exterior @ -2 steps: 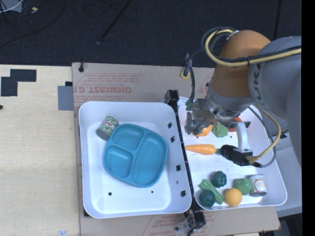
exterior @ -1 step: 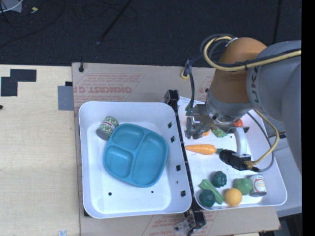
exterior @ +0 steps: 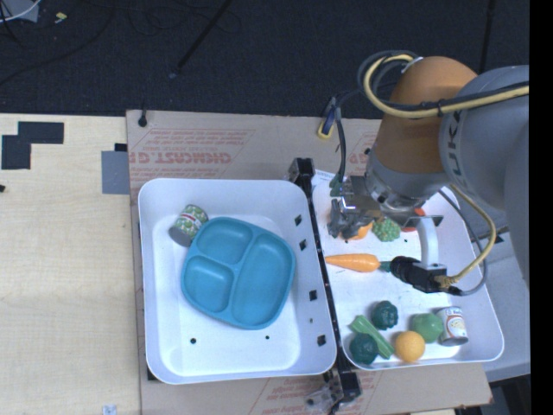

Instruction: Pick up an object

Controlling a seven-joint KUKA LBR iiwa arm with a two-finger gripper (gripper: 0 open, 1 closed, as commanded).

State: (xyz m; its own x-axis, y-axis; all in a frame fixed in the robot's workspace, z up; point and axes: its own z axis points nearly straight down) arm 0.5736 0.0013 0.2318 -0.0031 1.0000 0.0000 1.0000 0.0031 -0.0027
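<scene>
My gripper (exterior: 346, 221) hangs low over the upper left of the right bin (exterior: 484, 340), just above a small orange piece (exterior: 364, 230) and next to a green broccoli-like piece (exterior: 386, 229). A carrot (exterior: 352, 263) lies just below the gripper, pointing left. Along the bin's front lie a dark green vegetable (exterior: 384, 314), a green pod (exterior: 370, 330), a round dark green piece (exterior: 363, 349), a yellow lemon (exterior: 409, 346), a light green fruit (exterior: 425, 326) and a small can (exterior: 452, 325). Nothing shows as held.
The left bin (exterior: 164, 353) holds a blue divided plate (exterior: 238, 271) and a small green-labelled can (exterior: 188, 223) on its side at the upper left. A black divider (exterior: 315, 258) separates the bins. The arm's bulk covers the right bin's upper right.
</scene>
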